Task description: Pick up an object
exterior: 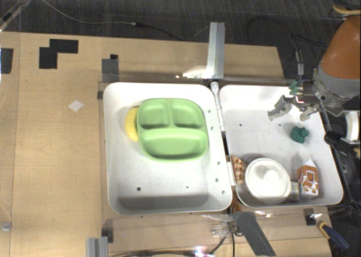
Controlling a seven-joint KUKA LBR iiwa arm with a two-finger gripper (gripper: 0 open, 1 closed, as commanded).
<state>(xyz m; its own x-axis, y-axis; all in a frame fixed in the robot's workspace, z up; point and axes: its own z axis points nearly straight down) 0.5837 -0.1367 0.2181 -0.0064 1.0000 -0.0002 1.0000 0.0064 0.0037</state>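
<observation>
Gripper (pixel 292 109) hovers over the right bin (pixel 248 101), fingers spread wide, holding nothing. Centre them above the small green object (pixel 299 133) nearby before descending to close.

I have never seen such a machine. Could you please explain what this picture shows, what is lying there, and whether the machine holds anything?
One camera looks down at a slant on a bench. The grey and orange robot arm enters from the right. Its gripper, two open fingers, hangs over the right bin and holds nothing. That bin contains a small green object, a white bowl and a small orange carton. The left bin holds a green divided plate, with something yellow partly under it.
</observation>
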